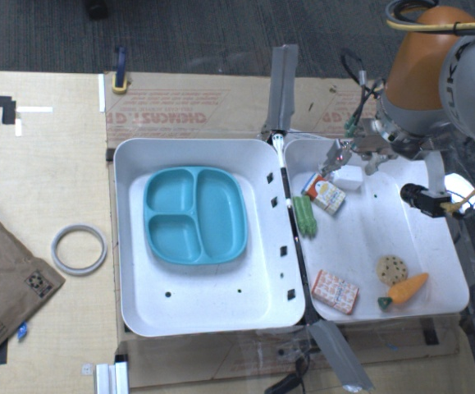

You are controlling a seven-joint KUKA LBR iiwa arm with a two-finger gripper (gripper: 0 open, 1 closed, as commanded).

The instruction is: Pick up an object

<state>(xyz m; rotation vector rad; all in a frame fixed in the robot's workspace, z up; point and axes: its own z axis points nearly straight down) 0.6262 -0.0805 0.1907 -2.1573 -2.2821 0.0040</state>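
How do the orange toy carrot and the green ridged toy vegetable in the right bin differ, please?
The orange toy carrot lies near the right white bin's front right corner, pointing diagonally; the green ridged toy vegetable lies against the left wall, nearly lengthwise. The carrot tapers from a green tip; the vegetable is evenly thick and a single colour. Both lie flat, apart from the pincer.

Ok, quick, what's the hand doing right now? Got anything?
Hand: over the right bin's far left corner, above the small carton; grip state cannot be told.
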